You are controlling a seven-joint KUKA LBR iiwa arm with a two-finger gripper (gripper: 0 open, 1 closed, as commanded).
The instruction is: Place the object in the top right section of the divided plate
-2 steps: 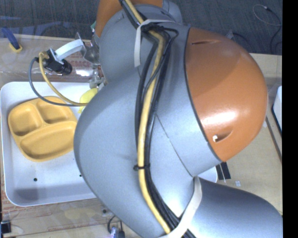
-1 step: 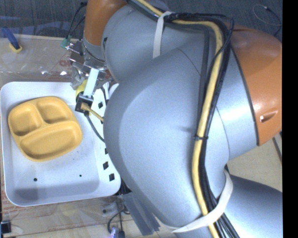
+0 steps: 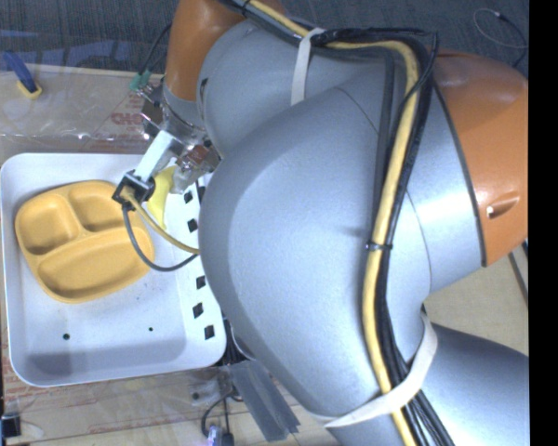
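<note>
**Gripper low at the plate's 2 o'clock edge, grasp unreadable**

Grey arm (image 3: 335,230) across the frame from 3 o'clock, bulking over everything from centre to right, orange band at 12 o'clock. Gripper (image 3: 184,152) down at 10 o'clock of frame centre, above the 1 o'clock corner of the white bin (image 3: 102,333). Spread or pressed together: cannot tell from this angle, with the wrist hardware in the way.

Pale yellow object (image 3: 159,204) just under the gripper, at 5 o'clock of it, close against the 2 o'clock edge of the divided plate (image 3: 84,263). Held, touching the plate or resting on the bin floor: cannot tell.

Yellow divided plate flat in the bin's 10 o'clock area, with two small sections along its 12 o'clock side and one large section toward 6 o'clock. Top right section (image 3: 99,208) at 9 o'clock of the object, near it.

Two small dark dots (image 3: 65,335) on the bin floor toward 6 o'clock. Row of black squares (image 3: 200,282) along the bin's 3 o'clock rim.

Tabletop (image 3: 37,128) beyond the bin at 12 o'clock, under a clear plastic sheet (image 3: 74,96), with a small blue thing (image 3: 20,74) at 11 o'clock.
</note>
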